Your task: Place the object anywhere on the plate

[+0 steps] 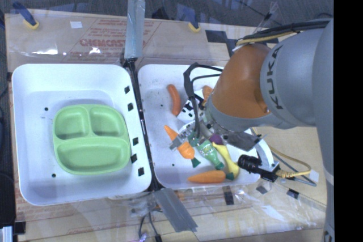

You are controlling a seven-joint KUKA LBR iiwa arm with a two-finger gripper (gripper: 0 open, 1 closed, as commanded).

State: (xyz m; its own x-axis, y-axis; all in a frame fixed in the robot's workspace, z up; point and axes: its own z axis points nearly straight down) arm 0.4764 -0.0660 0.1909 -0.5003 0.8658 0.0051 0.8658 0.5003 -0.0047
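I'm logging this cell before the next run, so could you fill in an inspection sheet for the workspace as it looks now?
Surface: two shallow white bins side by side, left bin and right bin, on a wooden bench.
Job's things: green plate, three compartments, lies in the left bin with nothing on it.
Clutter: toy food in the right bin, including an orange sausage, a carrot and a yellow piece.
Grippers: gripper is low over the toy pile; state of the jaws cannot be told.
Cables: black cable loops above the wrist.
Surroundings: clear plastic sheeting; grey tape strip.
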